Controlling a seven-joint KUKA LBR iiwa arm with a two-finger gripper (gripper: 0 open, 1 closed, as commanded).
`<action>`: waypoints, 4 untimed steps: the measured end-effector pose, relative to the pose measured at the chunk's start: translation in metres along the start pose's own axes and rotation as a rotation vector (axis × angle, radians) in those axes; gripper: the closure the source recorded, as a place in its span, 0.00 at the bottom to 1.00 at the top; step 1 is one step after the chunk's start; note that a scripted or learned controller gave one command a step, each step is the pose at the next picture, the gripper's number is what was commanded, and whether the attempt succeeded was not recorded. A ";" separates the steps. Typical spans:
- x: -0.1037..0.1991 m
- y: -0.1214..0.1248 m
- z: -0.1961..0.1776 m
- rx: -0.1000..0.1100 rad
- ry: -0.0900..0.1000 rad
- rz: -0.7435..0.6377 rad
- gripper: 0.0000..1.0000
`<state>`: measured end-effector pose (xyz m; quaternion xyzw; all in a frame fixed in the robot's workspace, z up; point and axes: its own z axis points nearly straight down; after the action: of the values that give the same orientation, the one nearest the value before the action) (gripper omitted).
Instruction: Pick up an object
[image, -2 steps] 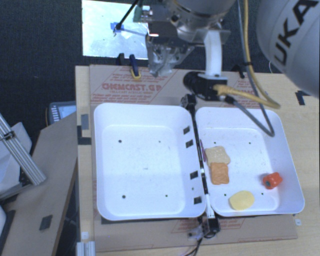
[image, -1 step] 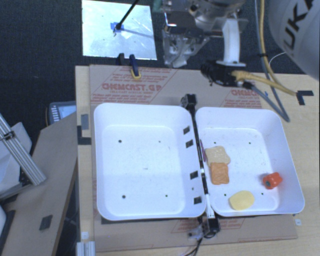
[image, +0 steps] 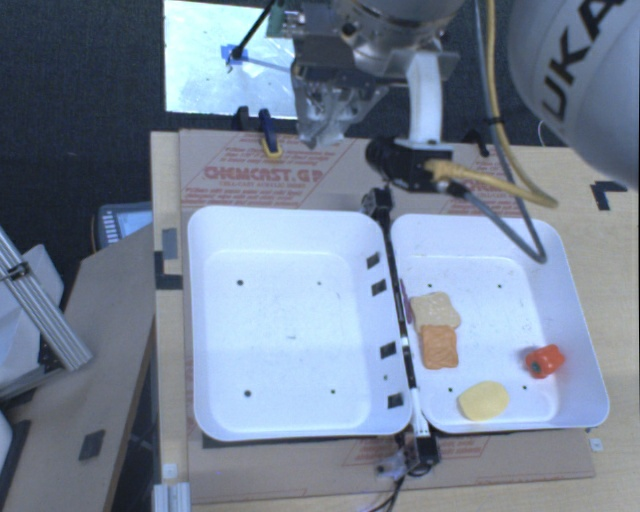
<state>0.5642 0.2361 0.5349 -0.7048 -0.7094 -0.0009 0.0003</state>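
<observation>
Two shallow white bins lie side by side on the table (image: 170, 330), on a brown sheet with red print. The left bin (image: 215, 300) and the right bin (image: 575, 330) touch along a middle seam with small black clips.

The gripper (image: 318, 118) hangs at the top of the view, above the far edge of the brown sheet and behind the left bin. It is well apart from all the objects. Its fingers (image: 312, 125) are blurred and seen from above, so I cannot tell how far they stand open. Nothing is visible between them and they touch nothing.

Four objects are in the right bin. A pale beige slice (image: 436, 310) lies near the seam, its long axis a little tilted, running roughly left to right. Just below it, and touching it, lies an orange square piece (image: 439, 347), its sides nearly parallel to the seam. A yellow oval piece (image: 483, 400) lies near the front wall of the bin, apart from the orange one; its long axis goes left to right with the right end slightly higher. A small red-orange object (image: 544, 361) with a dark spot sits near the right wall, well apart from the others. It is too small to tell which way it points.

A yellow cable (image: 495, 182) and a grey cable (image: 505, 222) run from the arm over the far corner of the right bin.
</observation>
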 end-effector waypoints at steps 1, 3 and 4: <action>-0.001 0.001 -0.012 -0.003 0.001 0.001 1.00; -0.003 0.084 -0.011 -0.022 0.004 0.003 1.00; -0.003 0.064 0.161 0.016 -0.007 0.007 1.00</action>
<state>0.6281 0.2338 0.3740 -0.7071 -0.7070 0.0072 0.0037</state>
